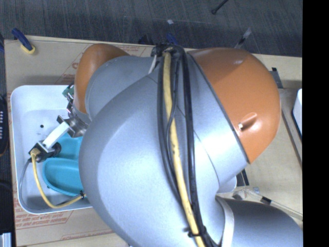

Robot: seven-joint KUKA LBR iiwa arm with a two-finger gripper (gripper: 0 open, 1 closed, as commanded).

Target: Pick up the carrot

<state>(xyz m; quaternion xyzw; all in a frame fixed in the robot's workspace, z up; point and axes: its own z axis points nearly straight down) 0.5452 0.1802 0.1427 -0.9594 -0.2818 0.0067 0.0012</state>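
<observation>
Arm (169,153) blocks the left bin (20,107); blue object (61,169) beneath; tool's state unclear.

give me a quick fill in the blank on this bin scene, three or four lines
1. The arm reaching over the bench is grey with domes coloured ____.
2. The bin seen past the arm on the view's left is coloured ____.
3. The smooth object lying in that bin is coloured ____.
4. The cable looping over that bin's floor is coloured ____.

Missing words: orange; white; blue; yellow
</observation>
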